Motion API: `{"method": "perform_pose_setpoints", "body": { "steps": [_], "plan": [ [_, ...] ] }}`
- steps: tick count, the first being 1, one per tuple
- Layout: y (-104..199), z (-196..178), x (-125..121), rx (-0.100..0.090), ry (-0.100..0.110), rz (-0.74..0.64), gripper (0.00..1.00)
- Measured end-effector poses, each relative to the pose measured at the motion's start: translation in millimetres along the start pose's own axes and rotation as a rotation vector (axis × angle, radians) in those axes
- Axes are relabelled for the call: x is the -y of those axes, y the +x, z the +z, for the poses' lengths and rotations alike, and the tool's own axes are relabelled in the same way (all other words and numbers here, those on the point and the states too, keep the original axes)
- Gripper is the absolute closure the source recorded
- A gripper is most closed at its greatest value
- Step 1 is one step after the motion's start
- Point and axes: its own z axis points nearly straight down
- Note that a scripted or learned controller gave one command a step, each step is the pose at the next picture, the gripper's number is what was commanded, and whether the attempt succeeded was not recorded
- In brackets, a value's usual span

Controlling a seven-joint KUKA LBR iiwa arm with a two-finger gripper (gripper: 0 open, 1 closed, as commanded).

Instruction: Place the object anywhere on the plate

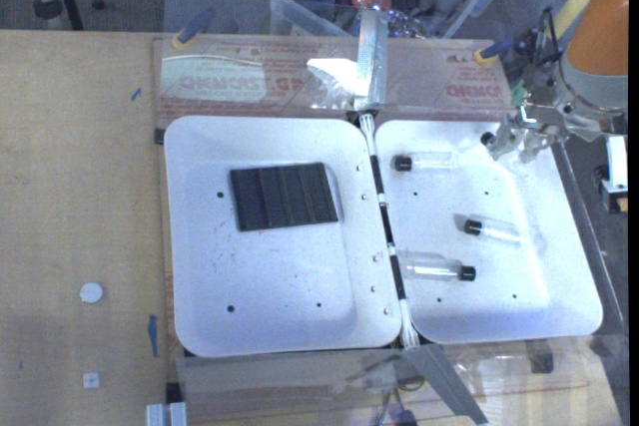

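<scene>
clear vials [439,267] lie crosswise in the right bin; fingers' [511,141] state unclear.

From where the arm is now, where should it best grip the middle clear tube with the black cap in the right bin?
Grip the middle tube at mid-body, on the clear part just right of its black cap. It lies flat, almost left to right, so descend from straight above with the fingers across its narrow width. The end effector is above the right bin, near its far edge. The tube is round and may roll.

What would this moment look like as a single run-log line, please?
claw: over right bin's far corner | three clear black-capped vials: lying in right bin | dark ribbed rectangular plate: left bin, bare
</scene>
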Motion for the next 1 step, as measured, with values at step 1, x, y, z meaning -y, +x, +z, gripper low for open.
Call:
{"method": "perform_pose_setpoints", "body": {
  "steps": [1],
  "plan": [
    [78.5,107.9,40.6,-0.002,-0.006,0.079,1.00]
  ]
}}
